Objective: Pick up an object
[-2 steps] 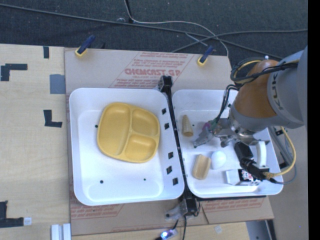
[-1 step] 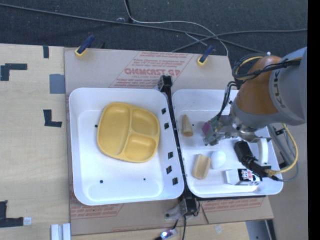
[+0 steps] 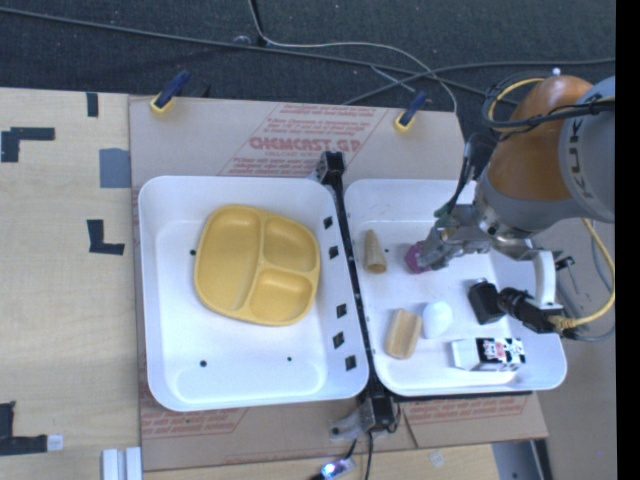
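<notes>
Purple object (image 3: 413,259) lies in the right-hand bin (image 3: 400,193), near the middle of its floor, a small rounded magenta piece; gripper (image 3: 433,254) is low in the same bin, its tip right at the object's right side, reaching in from the right under the grey wrist and orange band; whether the claw is spread, pressed together or pinching the piece cannot be told from this angle; no lift is visible, the piece seems to sit on the bin floor. Same bin also holds: a cork-coloured cylinder (image 3: 373,251) just left of the purple object, near the divider; a tan block (image 3: 403,334) toward the front edge; a white ball (image 3: 436,318) just beside the tan block on its right; a black-and-white box (image 3: 487,353) in the front right corner. Left-hand bin (image 3: 170,308) holds a yellow divided plate (image 3: 257,265), lying flat with three compartments facing up; both bins rest on a cardboard sheet (image 3: 290,138).
</notes>
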